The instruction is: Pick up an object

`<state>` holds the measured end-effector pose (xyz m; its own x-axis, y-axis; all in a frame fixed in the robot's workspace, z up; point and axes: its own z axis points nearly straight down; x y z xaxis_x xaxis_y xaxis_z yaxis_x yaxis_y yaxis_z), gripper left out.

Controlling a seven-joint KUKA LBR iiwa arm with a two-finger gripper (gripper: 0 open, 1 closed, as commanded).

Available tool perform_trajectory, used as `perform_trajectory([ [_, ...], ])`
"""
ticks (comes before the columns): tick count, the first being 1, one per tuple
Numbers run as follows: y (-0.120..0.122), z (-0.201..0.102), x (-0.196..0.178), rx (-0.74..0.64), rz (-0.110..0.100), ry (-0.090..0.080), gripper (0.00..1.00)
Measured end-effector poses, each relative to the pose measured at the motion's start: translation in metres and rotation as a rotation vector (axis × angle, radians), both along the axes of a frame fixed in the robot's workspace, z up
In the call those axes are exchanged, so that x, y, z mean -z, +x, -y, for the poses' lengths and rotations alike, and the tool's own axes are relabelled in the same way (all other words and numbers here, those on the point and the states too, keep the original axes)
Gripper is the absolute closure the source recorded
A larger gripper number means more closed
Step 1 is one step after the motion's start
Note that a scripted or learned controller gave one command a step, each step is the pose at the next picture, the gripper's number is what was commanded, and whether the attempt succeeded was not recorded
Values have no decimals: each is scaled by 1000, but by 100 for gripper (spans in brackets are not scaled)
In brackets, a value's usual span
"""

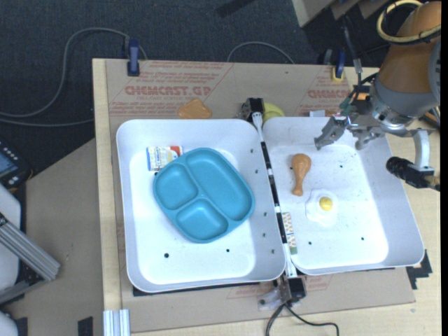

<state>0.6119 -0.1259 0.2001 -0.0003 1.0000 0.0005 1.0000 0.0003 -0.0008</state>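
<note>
Pincer (pixel 344 133) is seen at the upper edge of the right bin (pixel 392 250), hanging off the grey arm with its orange band. Two dark fingers are spread apart, one toward the bin's upper left, one toward its upper right; nothing is seen between them. Nothing is held.

Candidate things for the task are found in the right bin: a toy chicken drumstick (pixel 300 173) lying near the bin's upper left, meat end up, bone end down, and a toy fried egg (pixel 323 207) just below and to its right, lying flat. The two are close but appear apart. The drumstick is below and to the left of the pincer, near but not touched.

The drumstick is judged light, stiff, probably smooth plastic, so some slip is expected. A hold across the narrow shank, or across the round meat end at its widest, is judged best, with the fingers set crosswise to its long axis. The egg is judged thin and flat against the bin floor, with little edge to catch; a harder pick.

In the left bin (pixel 140 257) a blue divided plate (pixel 203 193) is seen, with a small white carton (pixel 162 156) partly under its upper left rim. The plate is judged rigid and light but too wide for anything but a rim hold.

An orange thing (pixel 194 108) and a yellow-green thing (pixel 273 110) are seen on the surface (pixel 112 187) behind the bins; what they are cannot be told.
</note>
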Motion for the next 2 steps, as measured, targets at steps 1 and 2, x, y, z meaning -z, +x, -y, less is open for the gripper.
perform_trajectory([
  [1, 8, -23, 123, -2, -7, 2, 0],
  [2, 11, -22, 105, 0, 4, -1, 100],
])
